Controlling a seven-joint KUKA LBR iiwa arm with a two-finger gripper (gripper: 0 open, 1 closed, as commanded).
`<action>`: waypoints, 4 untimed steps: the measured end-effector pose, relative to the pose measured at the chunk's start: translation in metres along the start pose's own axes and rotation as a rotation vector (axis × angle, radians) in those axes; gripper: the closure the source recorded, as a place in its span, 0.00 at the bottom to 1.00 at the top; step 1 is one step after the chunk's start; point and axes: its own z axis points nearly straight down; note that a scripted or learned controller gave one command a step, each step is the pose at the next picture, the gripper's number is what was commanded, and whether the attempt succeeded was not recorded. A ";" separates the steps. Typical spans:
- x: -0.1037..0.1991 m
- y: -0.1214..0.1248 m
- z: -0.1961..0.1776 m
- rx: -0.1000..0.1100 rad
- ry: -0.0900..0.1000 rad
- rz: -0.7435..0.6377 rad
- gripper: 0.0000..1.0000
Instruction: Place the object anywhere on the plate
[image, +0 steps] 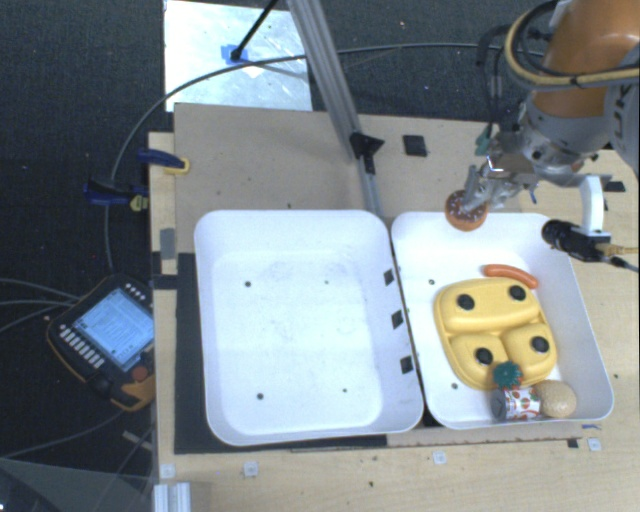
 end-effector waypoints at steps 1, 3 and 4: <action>0.058 -0.021 0.013 0.001 0.001 -0.002 1.00; 0.158 -0.056 0.033 0.002 0.001 -0.002 1.00; 0.198 -0.084 0.038 0.003 0.001 -0.001 1.00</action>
